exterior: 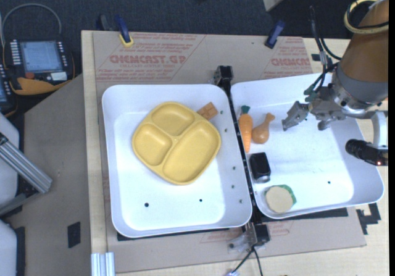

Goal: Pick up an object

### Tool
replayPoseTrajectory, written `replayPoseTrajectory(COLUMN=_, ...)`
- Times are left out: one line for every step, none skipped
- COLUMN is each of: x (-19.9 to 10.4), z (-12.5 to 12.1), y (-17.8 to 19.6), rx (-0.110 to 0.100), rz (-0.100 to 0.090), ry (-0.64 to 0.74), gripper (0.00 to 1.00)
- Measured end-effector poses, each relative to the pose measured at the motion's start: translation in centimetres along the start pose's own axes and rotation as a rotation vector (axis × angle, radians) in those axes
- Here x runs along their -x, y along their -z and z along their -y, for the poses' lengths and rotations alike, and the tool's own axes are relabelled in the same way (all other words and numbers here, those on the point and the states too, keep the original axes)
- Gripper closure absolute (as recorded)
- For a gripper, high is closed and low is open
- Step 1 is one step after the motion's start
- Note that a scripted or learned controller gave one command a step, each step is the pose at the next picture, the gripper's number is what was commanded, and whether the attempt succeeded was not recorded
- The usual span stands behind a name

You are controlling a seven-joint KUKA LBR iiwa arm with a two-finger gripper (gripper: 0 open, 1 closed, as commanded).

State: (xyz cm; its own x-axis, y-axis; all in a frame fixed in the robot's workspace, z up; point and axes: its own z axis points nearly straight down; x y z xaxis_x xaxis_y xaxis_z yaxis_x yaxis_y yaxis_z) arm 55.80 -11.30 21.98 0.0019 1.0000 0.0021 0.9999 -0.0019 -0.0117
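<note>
Drumstick (263, 129), toy, sits near right bin's (345, 173) left wall, touching carrot (245, 131). Largest first: yellow divided plate (177, 142) fills left bin (166, 207) centre; end effector (308, 112) hovers over right bin's far half, fingers spread, pinching nothing. Black block (260, 166), round sandwich (279, 199) toward near-left corner. You should expect light, stiff, slippery plastic; grip drumstick across fat end, clear of carrot.

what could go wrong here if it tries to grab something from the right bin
The carrot and drumstick lie touching, so the gripper might nudge both and lift neither. The carrot, black block and round sandwich sit near the right bin wall, leaving little approach room.
</note>
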Motion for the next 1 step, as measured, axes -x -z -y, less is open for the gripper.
replayPoseTrajectory(x=-0.01, z=-0.24, y=0.54, rx=0.011, rz=0.001, ry=0.002, gripper=0.0)
